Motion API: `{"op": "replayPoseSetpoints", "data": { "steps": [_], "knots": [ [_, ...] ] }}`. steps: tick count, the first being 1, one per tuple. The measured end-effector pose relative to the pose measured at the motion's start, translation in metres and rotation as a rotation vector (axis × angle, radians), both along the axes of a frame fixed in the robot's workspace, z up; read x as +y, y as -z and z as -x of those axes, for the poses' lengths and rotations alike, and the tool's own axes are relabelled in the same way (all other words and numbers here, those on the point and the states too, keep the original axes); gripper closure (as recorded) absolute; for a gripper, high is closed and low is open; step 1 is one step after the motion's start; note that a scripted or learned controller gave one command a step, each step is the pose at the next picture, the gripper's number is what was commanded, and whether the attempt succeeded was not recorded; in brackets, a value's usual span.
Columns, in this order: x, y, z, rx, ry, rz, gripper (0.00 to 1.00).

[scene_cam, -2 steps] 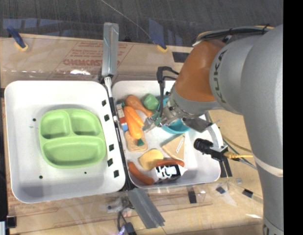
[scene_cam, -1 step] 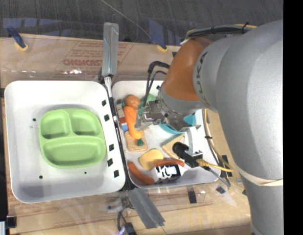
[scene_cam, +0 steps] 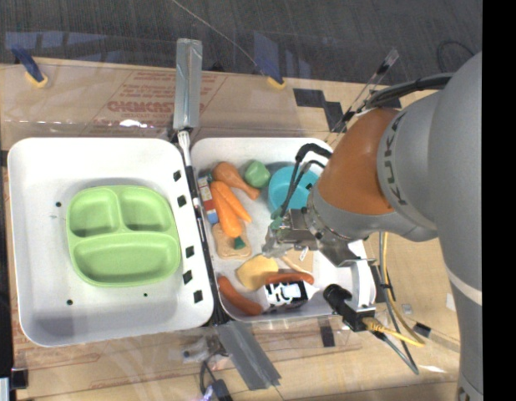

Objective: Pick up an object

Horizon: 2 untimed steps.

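My gripper [scene_cam: 280,239] hangs low over the middle of the right bin [scene_cam: 241,150], under the arm's orange band [scene_cam: 358,174]. Just below it lies a yellow wedge [scene_cam: 258,270], and beside that a black-and-white item [scene_cam: 285,293]. Left of the gripper, two orange carrots [scene_cam: 228,205] lie side by side, the nearer one over a tan slice [scene_cam: 227,245]. A third carrot [scene_cam: 235,176] and a small green piece [scene_cam: 256,173] sit at the bin's far side. A teal cup [scene_cam: 285,188] is partly hidden by the arm. A red sausage [scene_cam: 238,296] rests by the front wall.
The left bin [scene_cam: 41,307] holds a green divided plate [scene_cam: 123,234]. A grey divider strip with black clips [scene_cam: 191,224] runs between the two bins. Cables [scene_cam: 400,324] trail from the arm at the right, past the right bin's corner.
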State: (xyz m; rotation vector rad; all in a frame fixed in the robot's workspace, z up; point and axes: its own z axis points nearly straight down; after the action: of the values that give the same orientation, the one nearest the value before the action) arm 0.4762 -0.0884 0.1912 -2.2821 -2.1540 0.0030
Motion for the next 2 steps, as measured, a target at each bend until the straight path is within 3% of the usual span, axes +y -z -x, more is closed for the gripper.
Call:
{"op": "replayPoseSetpoints", "data": {
  "steps": [1,2],
  "knots": [
    [-0.083,0.010,-0.015,-0.001,0.019,0.001,1.00],
    [-0.101,0.005,-0.039,0.000,0.467,0.001,1.00]
  ]
}}
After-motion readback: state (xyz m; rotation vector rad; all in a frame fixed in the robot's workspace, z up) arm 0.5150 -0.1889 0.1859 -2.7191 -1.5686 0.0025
